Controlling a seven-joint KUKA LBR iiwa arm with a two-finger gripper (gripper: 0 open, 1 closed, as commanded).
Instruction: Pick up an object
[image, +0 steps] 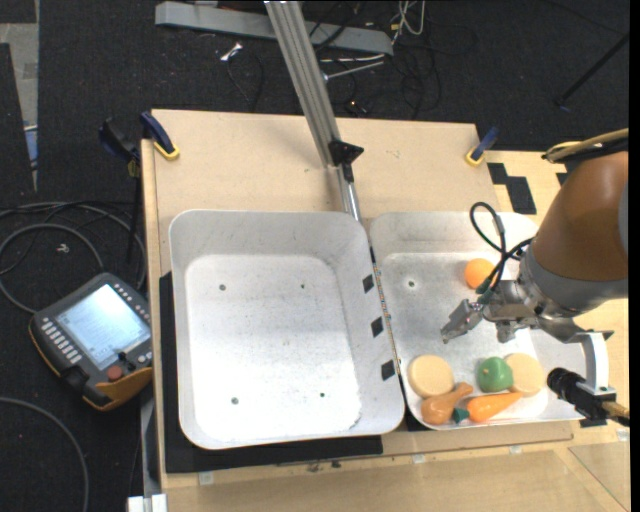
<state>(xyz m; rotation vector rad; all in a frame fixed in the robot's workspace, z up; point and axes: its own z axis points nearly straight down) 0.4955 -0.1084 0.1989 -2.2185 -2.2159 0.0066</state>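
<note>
The gripper (458, 325) hangs over the right bin (420, 255), about in the middle of its floor, with the fingers pointing to the left and a little down in the view. The fingers (452, 328) look slightly spread, with a thin gap between the tips, but they are small and dark, so how wide they stand is hard to read. Nothing is seen between them, and they touch no object; under them is only bare white floor.

Just behind the gripper, up and to the right of it, lies an orange ball (479, 272), partly covered by the wrist and a black cable (487, 228). Below the gripper, near the front wall of the bin, the other objects lie close together. A round beige disc (432, 375) is below and a little left of the fingertips. A green piece (493, 374) is below and to the right, and beside it, further right, is a pale round piece (524, 372). In front of these lies a carrot (491, 405), and left of the carrot, touching the disc, a tan piece (443, 405).

The arm (590, 235) comes in from the right over the bin's edge. The left bin (200, 240) is well apart from the gripper, to its left. Further left, on the floor, lies a pendant (95, 338) with a lit screen.
</note>
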